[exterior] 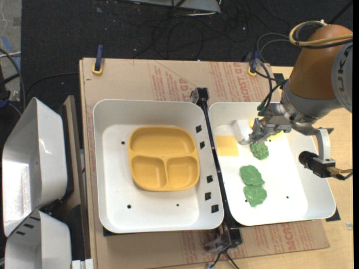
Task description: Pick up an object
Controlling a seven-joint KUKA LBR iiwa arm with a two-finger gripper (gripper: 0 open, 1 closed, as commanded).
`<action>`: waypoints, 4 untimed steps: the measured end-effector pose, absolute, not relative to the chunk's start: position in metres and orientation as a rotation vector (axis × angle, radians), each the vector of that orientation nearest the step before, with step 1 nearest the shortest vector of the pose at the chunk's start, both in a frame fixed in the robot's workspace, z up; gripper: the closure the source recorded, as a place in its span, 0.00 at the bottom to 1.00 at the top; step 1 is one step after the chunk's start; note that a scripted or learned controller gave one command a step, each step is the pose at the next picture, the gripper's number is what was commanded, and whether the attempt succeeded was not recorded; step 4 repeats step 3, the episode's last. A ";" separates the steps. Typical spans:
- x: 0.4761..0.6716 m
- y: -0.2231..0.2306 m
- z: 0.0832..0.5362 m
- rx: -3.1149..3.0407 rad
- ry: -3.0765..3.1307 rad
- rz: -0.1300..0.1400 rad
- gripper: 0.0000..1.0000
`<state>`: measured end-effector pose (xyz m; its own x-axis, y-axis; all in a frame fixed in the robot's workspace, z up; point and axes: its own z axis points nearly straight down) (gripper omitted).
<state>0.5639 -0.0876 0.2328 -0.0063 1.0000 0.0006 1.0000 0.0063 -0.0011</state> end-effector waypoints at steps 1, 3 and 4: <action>0.551 -0.034 0.222 -2.210 -2.228 0.001 1.00; 0.541 0.075 0.230 -2.210 -2.231 -0.002 1.00; 0.541 0.075 0.230 -2.210 -2.231 -0.002 1.00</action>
